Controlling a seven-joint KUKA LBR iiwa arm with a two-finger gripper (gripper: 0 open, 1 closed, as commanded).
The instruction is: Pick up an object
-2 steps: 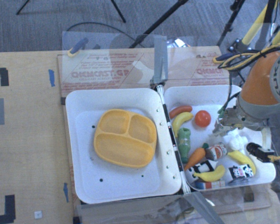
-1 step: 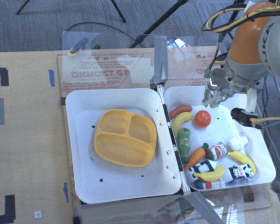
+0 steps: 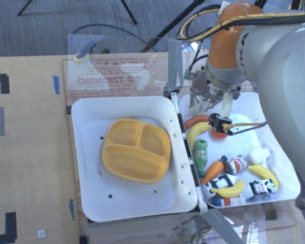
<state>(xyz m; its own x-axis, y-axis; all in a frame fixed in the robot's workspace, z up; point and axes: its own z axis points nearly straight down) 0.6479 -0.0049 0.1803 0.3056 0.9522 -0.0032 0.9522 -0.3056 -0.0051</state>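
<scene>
Starting over at 9 o'clock, the pale wooden tabletop (image 3: 31,151) is showing a few strips of blue tape (image 3: 55,84). Next over, the left bin (image 3: 92,188) is carrying one thing: a yellow-orange divided plate (image 3: 136,150) with three compartments, lying flat pretty much dead center.

Then the right bin (image 3: 251,108) is where all the pickable stuff is sitting, mostly toy food. Along its 9 o'clock wall a curved yellow banana (image 3: 195,134) is lying with an orange-red piece (image 3: 195,121) touching it at 12 o'clock. A green bottle-ish thing (image 3: 200,154) is sitting just at the banana's 6 o'clock. Below that, an orange carrot (image 3: 213,171) with a green top is lying tilted, its top right beside a small red-and-white can (image 3: 238,164).

Down at the bin's 6 o'clock a second banana (image 3: 228,190) is curling against a black-and-white toy (image 3: 224,181). Around 4 o'clock a third banana (image 3: 263,172) is lying between a white lump (image 3: 259,154) at its 12 and another black-and-white block (image 3: 261,187) at its 6.

The gripper (image 3: 207,108) is hanging over the right bin's 11 o'clock corner, just at 1 o'clock of the orange-red piece. Honestly can't tell whether the jaws are wide or narrow. The grey arm (image 3: 283,86) with its orange band (image 3: 229,33) is reaching in from 3 o'clock.
</scene>
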